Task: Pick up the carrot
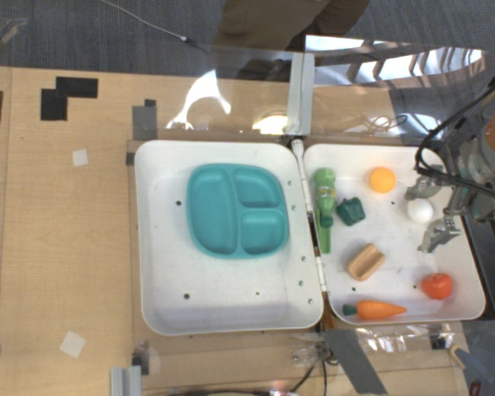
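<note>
One long orange carrot (380, 309) is lying by the near wall; I'm hovering my open, empty claw (433, 214) well apart, needing to straddle its width.

Bright, even overhead light, strong glare seen on the clear panel (231, 97) at top centre and upper right, white bins (223, 304) nearly washed out, shadows soft and faint, slight softness noted overall, gripper (436, 213) blurred at right.

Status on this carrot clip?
Gripper open, holding nothing, over right bin. Carrot lies at near edge. Tomato sits between them.
</note>
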### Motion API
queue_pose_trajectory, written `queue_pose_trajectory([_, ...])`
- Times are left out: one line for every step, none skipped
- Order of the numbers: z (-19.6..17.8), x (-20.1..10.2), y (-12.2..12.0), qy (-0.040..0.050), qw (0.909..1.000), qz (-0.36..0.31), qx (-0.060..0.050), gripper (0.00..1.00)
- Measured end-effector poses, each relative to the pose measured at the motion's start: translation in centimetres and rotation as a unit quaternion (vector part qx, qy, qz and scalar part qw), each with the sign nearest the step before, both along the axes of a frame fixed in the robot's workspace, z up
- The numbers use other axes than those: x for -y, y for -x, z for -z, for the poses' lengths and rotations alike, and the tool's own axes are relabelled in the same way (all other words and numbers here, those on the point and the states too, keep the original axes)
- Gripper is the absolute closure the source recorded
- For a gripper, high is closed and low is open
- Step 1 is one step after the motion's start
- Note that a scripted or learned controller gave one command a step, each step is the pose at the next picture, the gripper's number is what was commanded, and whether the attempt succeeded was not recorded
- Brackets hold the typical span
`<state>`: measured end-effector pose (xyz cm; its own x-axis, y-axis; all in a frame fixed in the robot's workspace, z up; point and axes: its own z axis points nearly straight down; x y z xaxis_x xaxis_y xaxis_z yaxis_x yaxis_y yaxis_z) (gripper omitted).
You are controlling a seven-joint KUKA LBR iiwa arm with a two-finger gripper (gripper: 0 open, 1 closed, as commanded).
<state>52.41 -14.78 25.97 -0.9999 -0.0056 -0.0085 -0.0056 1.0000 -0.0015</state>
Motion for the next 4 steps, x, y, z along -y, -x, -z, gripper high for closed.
queue_pose_trajectory([15.8,-1.3,-10.2,-0.0021,0.9917,0.128,-0.004,0.0])
queue_pose_trajectory([17.2,-1.9,-13.5,-0.0015,0.9823,0.187,-0.006,0.0])
queue_pose_trajectory([15.7,-2.1,-14.0,-0.0013,0.9831,0.183,0.005,1.0])
queue_pose_trajectory([13.8,-2.2,-7.5,-0.0012,0.9968,0.08,0.0,1.0])
